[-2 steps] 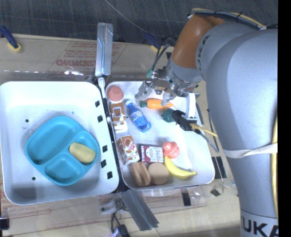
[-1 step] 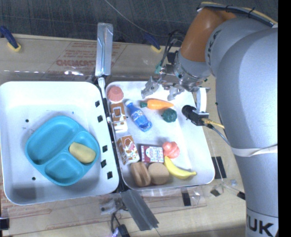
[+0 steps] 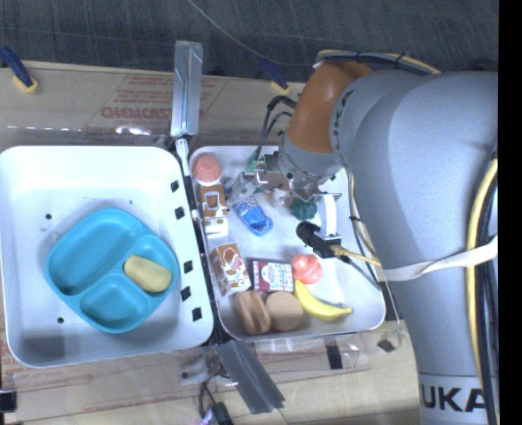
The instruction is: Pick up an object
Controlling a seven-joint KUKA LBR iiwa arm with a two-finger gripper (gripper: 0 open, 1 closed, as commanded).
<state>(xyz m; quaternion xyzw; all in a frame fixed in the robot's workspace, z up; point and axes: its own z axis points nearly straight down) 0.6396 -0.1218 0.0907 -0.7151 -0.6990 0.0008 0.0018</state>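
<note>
Nearest to us in the right bin (image 3: 367,312) lie a banana (image 3: 321,305), two round buns (image 3: 269,312) and a small carton (image 3: 229,267) by the divider. The banana's long axis runs from upper left to lower right, its curve bowing downward and its upper end touching a red ball (image 3: 307,266). Just beside that sits a dark red packet (image 3: 273,275).

Further in, we see a blue wrapped item (image 3: 253,218) lying on a slant, its long axis running from upper left to lower right. A teal lump (image 3: 304,208) sits just under the wrist. The tool (image 3: 283,184) hangs low over this middle part of the bin, between the blue item and the teal lump; we cannot tell its state, since the wrist and cables cover it.

We judge the step to be the approach: nothing is visibly lifted. The next move calls for settling on one target, likely the blue item or the teal lump, lining up across its short side, then closing and rising.

At the far end stands a pink-capped tube (image 3: 207,168). In the left bin (image 3: 12,237) a blue divided plate (image 3: 83,264) carries a yellow potato (image 3: 148,273).
</note>
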